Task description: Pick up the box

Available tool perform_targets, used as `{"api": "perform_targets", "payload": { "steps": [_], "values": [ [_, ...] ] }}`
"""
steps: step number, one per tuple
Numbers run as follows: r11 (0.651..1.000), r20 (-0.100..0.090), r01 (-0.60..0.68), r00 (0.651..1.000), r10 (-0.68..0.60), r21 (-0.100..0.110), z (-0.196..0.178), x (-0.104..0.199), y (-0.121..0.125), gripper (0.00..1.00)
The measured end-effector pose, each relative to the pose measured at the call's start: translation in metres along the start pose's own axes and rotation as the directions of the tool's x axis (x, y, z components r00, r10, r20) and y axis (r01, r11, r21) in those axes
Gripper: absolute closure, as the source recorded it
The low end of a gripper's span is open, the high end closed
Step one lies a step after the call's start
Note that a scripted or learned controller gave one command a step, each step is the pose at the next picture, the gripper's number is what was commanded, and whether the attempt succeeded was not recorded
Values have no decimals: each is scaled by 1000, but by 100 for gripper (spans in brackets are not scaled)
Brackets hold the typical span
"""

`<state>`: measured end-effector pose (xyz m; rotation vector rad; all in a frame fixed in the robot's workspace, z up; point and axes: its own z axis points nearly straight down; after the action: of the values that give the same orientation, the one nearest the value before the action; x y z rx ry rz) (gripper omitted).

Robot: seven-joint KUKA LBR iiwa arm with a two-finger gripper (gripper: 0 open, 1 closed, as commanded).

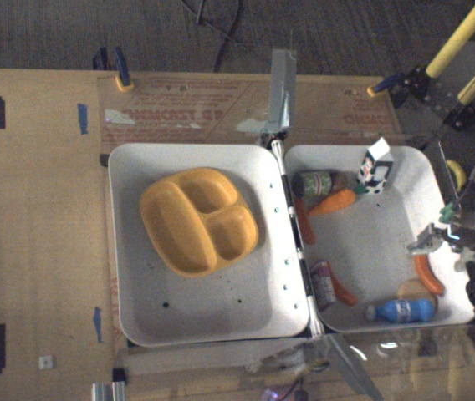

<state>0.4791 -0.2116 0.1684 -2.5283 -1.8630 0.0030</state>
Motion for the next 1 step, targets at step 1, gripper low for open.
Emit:
{"api": "perform_targets", "payload": {
  "steps": [1],
  "values": [
    [992, -1, -126, 992, 126, 5, 44, 78, -25, 0]
  ]
}}
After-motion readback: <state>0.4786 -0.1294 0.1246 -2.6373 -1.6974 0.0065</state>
